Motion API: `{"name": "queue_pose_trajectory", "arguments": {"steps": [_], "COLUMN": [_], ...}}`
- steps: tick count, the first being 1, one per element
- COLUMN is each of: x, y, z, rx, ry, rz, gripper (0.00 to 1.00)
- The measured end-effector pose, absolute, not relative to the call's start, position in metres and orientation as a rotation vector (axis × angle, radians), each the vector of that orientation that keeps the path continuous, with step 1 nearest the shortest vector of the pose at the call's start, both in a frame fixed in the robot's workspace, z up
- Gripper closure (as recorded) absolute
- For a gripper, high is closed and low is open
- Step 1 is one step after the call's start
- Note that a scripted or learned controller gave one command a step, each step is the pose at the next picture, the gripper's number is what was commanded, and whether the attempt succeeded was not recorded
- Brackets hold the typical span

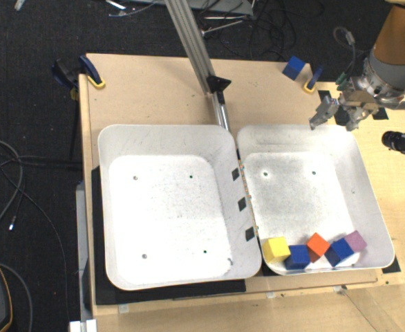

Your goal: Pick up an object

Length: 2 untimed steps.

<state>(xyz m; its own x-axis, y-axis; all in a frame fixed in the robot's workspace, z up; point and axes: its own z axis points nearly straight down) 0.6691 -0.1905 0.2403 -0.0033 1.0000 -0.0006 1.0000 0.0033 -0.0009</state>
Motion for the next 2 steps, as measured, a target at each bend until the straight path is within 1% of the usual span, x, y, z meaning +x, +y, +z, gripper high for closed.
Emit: {"name": "queue_pose_trajectory", "arguments": {"steps": [1, 2], "x": [0.624, 0.593], "y": [-0.141, -0.158], "z": [0.128, 0.194], "rx": [-2.211, -2.227], "ry": [-2.219, -2.221], "rz": [0.007, -0.002], "gripper": [0.00, 0.00]}}
